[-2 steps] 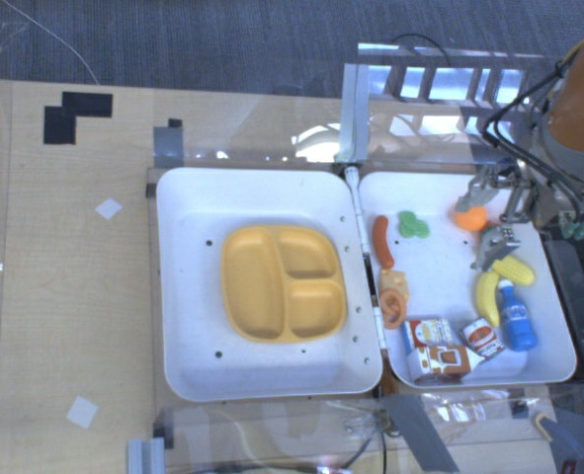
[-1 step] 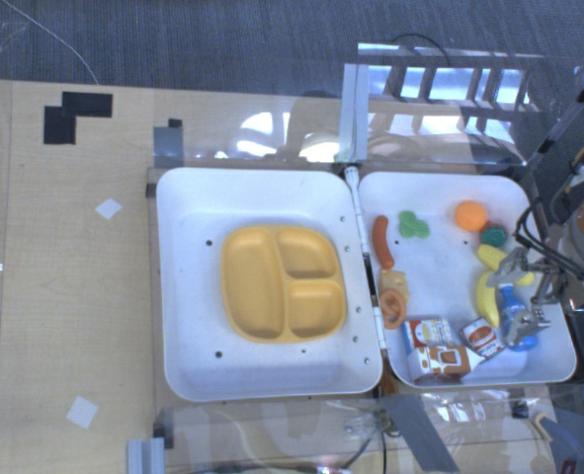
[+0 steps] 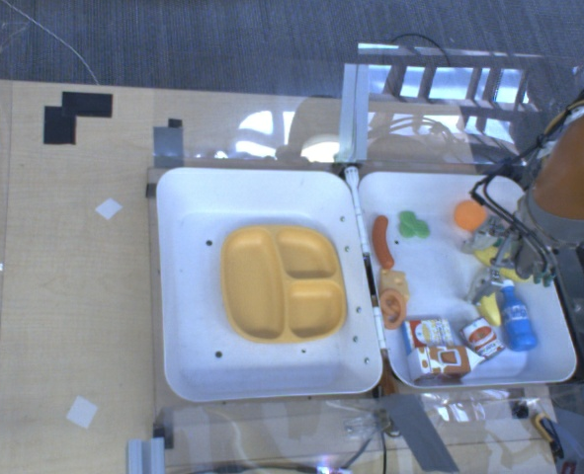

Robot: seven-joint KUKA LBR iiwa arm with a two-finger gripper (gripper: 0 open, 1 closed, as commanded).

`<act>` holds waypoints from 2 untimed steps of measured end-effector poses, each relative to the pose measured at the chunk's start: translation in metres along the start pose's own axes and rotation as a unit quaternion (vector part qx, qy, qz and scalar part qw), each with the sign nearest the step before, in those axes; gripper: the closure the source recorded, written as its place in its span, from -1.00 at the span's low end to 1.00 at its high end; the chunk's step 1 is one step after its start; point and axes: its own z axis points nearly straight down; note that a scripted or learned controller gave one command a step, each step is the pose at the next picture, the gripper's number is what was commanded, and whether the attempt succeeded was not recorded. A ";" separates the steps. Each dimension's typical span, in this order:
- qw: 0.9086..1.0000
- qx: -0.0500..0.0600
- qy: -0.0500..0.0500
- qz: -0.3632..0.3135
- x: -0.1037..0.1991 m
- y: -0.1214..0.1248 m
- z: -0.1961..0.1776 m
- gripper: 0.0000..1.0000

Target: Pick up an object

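A blue bottle with a white cap end lies on its side near the right wall of the right bin, just below the gripper, whose metal fingers hang over a yellow object beside the bottle; whether they are spread or pinching anything cannot be made out through the tangle of cables and brackets. The grey arm, with its glossy orange band, reaches in from the right and covers the bin's upper right corner. Around it lie small toy foods: an orange ball partly behind the wrist, a lumpy green piece, a slim red sausage along the left wall, a tan pastry shape, and two printed cartons crowded at the lower edge with a small red-and-white packet. The middle of this bin's smooth white floor stays open. In the left bin, a matte yellow tray with three rounded compartments sits centred, with bare white floor on all sides. A metal rail frame stands behind the right bin, blurred by glare on the clear sheeting.
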 end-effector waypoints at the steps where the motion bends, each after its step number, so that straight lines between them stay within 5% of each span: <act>1: 0.985 0.000 0.003 0.174 0.083 0.079 -0.019 -1.00; 2: 0.959 0.000 0.000 0.285 0.045 0.042 0.001 -1.00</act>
